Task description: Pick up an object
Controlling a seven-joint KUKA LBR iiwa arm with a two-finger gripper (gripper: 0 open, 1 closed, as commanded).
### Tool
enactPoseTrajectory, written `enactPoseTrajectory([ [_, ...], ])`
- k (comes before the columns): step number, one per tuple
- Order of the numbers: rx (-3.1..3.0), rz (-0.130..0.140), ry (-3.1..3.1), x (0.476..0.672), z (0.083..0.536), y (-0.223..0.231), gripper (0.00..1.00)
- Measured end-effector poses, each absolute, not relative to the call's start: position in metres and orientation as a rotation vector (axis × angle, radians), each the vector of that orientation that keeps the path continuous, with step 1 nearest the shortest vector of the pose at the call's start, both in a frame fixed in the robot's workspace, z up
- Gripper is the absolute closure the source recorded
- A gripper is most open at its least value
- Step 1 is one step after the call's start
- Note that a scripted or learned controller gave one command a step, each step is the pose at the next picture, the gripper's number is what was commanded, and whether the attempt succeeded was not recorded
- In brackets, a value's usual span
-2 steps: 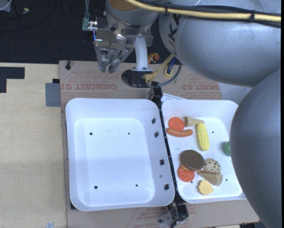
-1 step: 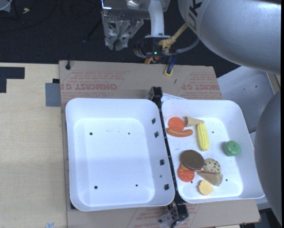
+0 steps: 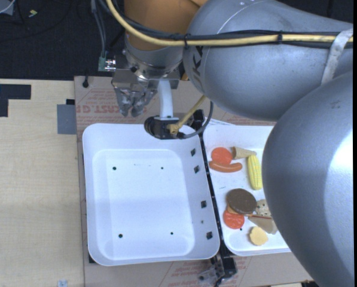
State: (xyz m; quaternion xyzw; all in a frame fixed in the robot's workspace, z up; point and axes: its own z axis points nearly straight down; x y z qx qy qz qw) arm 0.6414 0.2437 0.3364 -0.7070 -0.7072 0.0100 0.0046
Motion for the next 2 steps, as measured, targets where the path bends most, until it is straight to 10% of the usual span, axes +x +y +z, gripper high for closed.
enactPoseTrajectory([
  [1,-2.220,-0.008,-2.226,0.6442,0.4302,0.2436,1.00],
  [2,-2.216,0.006,-2.224,0.6436,0.4240,0.2438,0.00],
])
